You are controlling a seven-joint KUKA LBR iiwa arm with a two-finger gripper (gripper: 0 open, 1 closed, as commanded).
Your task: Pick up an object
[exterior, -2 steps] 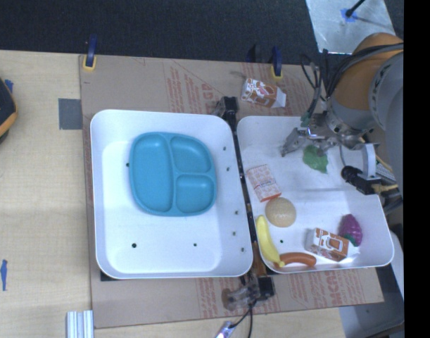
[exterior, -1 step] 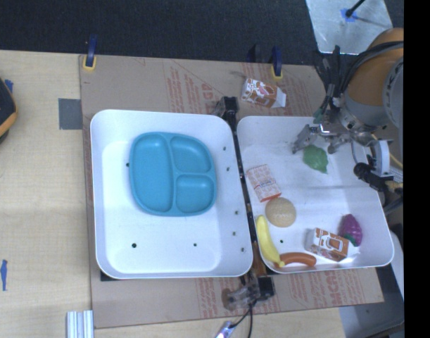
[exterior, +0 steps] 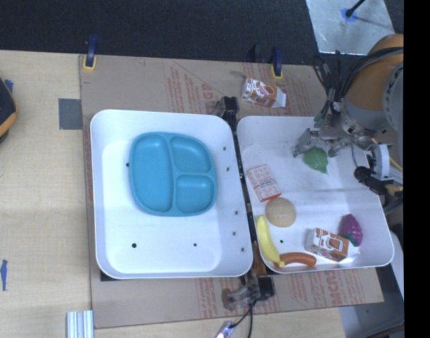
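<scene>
Gripper (exterior: 317,145) lowered into right bin (exterior: 299,127), fingers spread apart w/ green object (exterior: 316,160) seen just below them, not clamped, blue tray (exterior: 173,174) in left bin (exterior: 116,189).

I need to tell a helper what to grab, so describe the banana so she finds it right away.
Look in the right-hand white bin, along its near-left edge. The banana lies there beside a hot dog, below a tan bun. It is the one long yellow curved piece.

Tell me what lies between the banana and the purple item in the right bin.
In the camera view, a hot dog and a small orange-and-white carton lie between the banana and the purple item.
</scene>
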